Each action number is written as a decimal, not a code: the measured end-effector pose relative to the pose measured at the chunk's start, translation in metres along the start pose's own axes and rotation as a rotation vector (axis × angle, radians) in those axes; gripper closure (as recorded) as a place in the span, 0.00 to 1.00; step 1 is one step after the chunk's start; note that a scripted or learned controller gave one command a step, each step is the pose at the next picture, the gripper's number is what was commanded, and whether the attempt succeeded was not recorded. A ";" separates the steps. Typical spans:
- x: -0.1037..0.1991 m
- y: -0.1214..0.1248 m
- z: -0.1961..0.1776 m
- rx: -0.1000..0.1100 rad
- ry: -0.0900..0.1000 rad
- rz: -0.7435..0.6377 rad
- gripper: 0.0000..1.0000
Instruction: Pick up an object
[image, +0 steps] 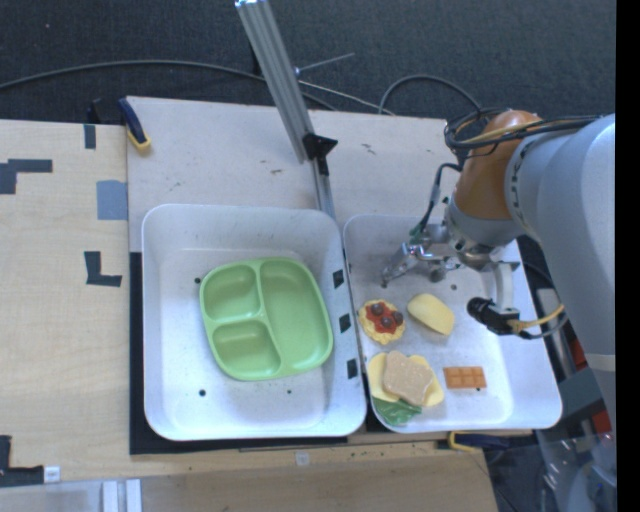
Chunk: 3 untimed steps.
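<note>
Claw above food, w/ nothing btwn fingers.
Two-finger metal gripper, fingers apart, frame centre-right; small round red-topped toy pizza lies just below it, pale yellow wedge lower right.

— From where is the scene viewed?

— It is viewed from a single fixed point above the bench, looking down at a slant, so that the far edge of the bench is seen toward the top and the near edge toward the bottom.

— How much is taken in?

— Both bins are framed whole: the left bin sits near the middle, the right bin toward the right. The distance is moderate; dark floor is included beyond the bench.

— And the arm?

— The arm is seen entering from the right side.
</note>
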<state>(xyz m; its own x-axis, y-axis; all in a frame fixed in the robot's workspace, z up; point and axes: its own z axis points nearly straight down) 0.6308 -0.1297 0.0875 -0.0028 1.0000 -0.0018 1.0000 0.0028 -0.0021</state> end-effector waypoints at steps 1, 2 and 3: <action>0.001 0.000 -0.011 0.000 0.000 -0.001 1.00; -0.007 -0.001 -0.071 -0.007 0.000 0.002 1.00; 0.000 0.006 -0.120 -0.007 0.001 0.000 1.00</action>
<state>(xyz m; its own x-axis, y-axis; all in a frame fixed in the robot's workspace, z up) 0.6375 -0.1291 0.2071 -0.0024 1.0000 -0.0006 1.0000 0.0024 0.0049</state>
